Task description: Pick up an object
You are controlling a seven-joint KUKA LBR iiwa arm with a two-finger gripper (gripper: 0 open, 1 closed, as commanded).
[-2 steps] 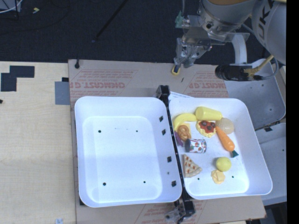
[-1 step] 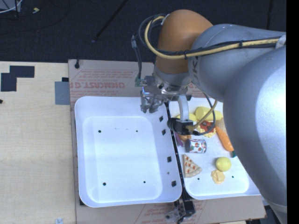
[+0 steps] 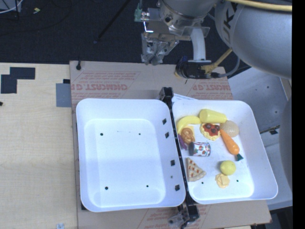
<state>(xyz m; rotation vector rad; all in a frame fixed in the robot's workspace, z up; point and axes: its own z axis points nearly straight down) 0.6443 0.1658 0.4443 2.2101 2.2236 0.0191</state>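
Nearest, toward the bottom of the frame, the right bin (image 3: 259, 175) holds all the toy food, crowded into its left and upper part: a pale yellow lump (image 3: 222, 180) and a lemon (image 3: 228, 167) low in the cluster, a pizza slice (image 3: 193, 169) against the divider, then a small can (image 3: 200, 149) lying on its side, an orange carrot (image 3: 230, 143) slanting down to the right, a round red-and-yellow piece (image 3: 210, 130), a banana (image 3: 187, 122) curving along the left edge, a pale round item (image 3: 229, 128), and a yellow corn-like piece (image 3: 212, 115) farthest up. The left bin (image 3: 124, 156) sits beside it, the two touching along a black clip rail. Both rest on a cardboard sheet (image 3: 119, 82) on the pale desk (image 3: 33, 142). Farthest, at the top centre of the frame, the hand (image 3: 153, 57) hangs high above the back edge of the cardboard, well apart from every object; its fingers point down, but against the dark background I cannot tell whether they are spread or pressed together. I judge the task to be at the approach step, with nothing grasped. The next move calls for travel toward the lower right over the right bin, then a descent onto one item. The lemon and carrot stand slightly freer than the packed pieces near the divider, so they look like easier targets.
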